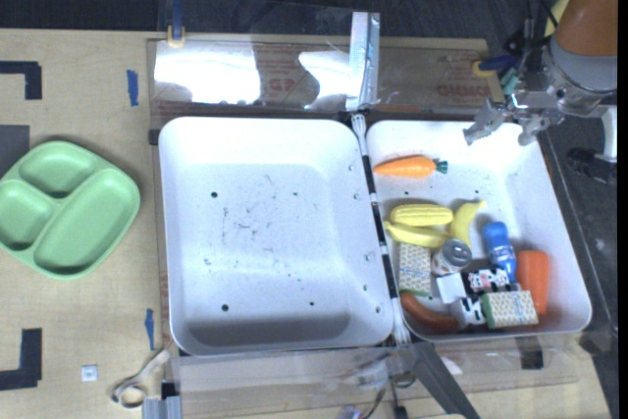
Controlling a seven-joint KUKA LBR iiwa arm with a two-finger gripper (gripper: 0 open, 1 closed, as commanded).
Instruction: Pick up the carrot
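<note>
My gripper [500, 125] hovers over the right bin's [567, 240] far rim; I cannot tell how my fingers stand. The carrot [404, 167] lies inside, above bananas [422, 223] and clutter.

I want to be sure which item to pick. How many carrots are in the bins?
1. The carrot lies alone at the far end of the right bin, apart from the pile nearer the camera. Another could be hidden under that pile.

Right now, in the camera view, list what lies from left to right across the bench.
Green divided plastic plate → left shallow white bin → orange carrot with green tip → blue-capped bottle → grey arm's gripper, above the right bin's far corner.
</note>
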